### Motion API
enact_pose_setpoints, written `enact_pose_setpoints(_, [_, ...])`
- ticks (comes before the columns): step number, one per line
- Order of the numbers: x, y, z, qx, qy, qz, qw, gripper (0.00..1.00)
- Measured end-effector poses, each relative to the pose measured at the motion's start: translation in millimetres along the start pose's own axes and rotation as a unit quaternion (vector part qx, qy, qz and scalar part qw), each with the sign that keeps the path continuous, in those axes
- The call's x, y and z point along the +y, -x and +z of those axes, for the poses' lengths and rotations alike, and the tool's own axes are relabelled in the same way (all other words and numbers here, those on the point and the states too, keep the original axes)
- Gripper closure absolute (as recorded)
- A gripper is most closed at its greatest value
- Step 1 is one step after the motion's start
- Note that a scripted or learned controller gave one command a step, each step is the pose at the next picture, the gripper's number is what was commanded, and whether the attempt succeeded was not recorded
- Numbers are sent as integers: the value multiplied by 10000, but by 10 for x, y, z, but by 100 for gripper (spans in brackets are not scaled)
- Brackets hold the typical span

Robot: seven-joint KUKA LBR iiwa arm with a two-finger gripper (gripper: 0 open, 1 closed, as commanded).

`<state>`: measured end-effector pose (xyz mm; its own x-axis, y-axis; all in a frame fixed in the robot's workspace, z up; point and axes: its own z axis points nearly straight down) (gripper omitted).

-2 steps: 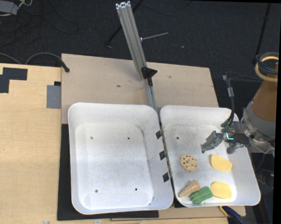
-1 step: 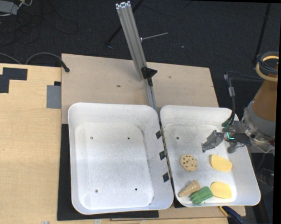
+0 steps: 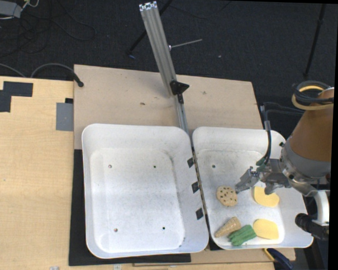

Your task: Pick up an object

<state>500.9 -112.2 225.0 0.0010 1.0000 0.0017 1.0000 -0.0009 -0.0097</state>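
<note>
Two shallow white bins side by side on the bench: left bin (image 3: 101, 156), right bin (image 3: 224, 141). Arm (image 3: 314, 138) reached in from 3 o'clock, grey with orange band, over the right bin. Gripper (image 3: 260, 183) hung low above that bin's middle, fingers spread somewhat apart, nothing seen between them; how wide exactly, hard to tell.

Five small objects lay in the right bin's lower half. Chocolate-chip cookie (image 3: 226, 196) at about 8 o'clock from the gripper, near it but apart. Upper yellow piece (image 3: 266, 198) just beside the gripper at 5 o'clock, partly under the fingers; contact could not be told. Lower yellow piece (image 3: 266, 229) near the bin's 5 o'clock corner. Green item (image 3: 242, 235) touching that lower yellow piece at its 9 o'clock side. Tan cone-shaped item (image 3: 227, 226) just beside the green one, at its 10 o'clock.
</note>
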Motion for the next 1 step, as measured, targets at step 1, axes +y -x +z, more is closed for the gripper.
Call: enact_pose_setpoints(1, [53,-72,481,3,4,0,10000,0])
